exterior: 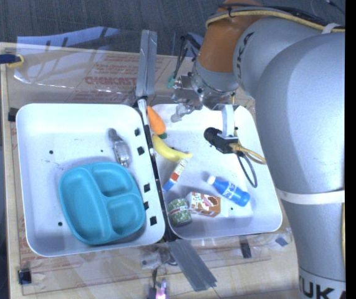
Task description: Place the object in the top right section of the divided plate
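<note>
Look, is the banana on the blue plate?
No, the banana lies in the right bin, while the blue divided plate sits in the left bin.

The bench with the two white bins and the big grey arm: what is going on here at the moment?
A grey KUKA arm reaches in over the right bin, its gripper hovering near the far edge. Below it lie a carrot, a banana, a blue bottle and some small packets. The blue divided plate sits in the left bin beside a small metallic object. Every section of the plate is bare.
</note>
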Robot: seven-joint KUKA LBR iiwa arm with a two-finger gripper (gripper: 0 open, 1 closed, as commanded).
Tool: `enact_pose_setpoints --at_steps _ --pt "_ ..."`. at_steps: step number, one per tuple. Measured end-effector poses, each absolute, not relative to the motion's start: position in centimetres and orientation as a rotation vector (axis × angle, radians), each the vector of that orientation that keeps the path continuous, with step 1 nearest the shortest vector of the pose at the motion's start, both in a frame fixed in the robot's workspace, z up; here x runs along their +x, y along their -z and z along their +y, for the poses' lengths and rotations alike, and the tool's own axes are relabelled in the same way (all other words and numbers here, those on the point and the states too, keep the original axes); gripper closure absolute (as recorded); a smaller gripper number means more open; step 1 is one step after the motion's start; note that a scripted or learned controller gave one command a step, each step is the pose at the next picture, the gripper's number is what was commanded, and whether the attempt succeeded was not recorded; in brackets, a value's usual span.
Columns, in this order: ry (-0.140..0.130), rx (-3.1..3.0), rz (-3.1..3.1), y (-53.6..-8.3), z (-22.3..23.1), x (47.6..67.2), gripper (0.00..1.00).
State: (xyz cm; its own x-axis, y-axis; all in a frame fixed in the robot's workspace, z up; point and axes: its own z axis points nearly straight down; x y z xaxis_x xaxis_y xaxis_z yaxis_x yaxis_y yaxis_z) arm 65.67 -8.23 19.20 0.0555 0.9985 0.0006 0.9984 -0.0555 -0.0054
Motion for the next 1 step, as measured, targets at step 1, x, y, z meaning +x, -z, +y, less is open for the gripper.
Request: enact_pose_setpoints --at_steps 1 --pt "-0.002 -2.157 -2.282 -19.2 -4.78 57.15 1.0"
